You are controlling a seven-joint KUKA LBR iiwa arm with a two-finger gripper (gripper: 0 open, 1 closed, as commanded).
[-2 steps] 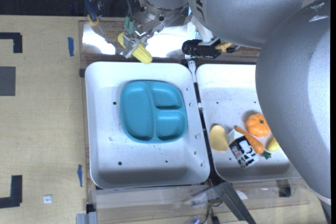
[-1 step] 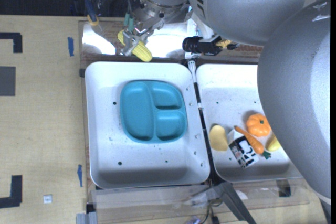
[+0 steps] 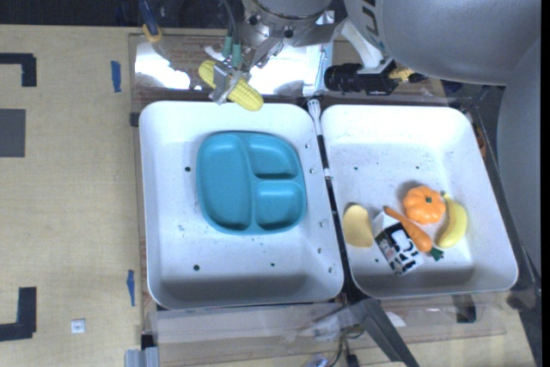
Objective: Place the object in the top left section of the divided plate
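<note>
A blue divided plate (image 3: 251, 181) lies in the middle of the left white bin (image 3: 172, 253). It has one long section on its left and two smaller sections on its right. Above the bin's far rim hangs a yellow corn cob (image 3: 243, 94), held between the fingers of my gripper (image 3: 230, 82). The gripper is shut on the cob. It is beyond the plate's far edge, a little left of the plate's middle.
The right bin (image 3: 387, 133) holds a small orange pumpkin (image 3: 424, 204), a banana (image 3: 455, 223), a carrot (image 3: 410, 227), a yellow chip-like piece (image 3: 358, 224) and a black-and-white packet (image 3: 397, 250). The big grey arm (image 3: 447, 4) fills the upper right.
</note>
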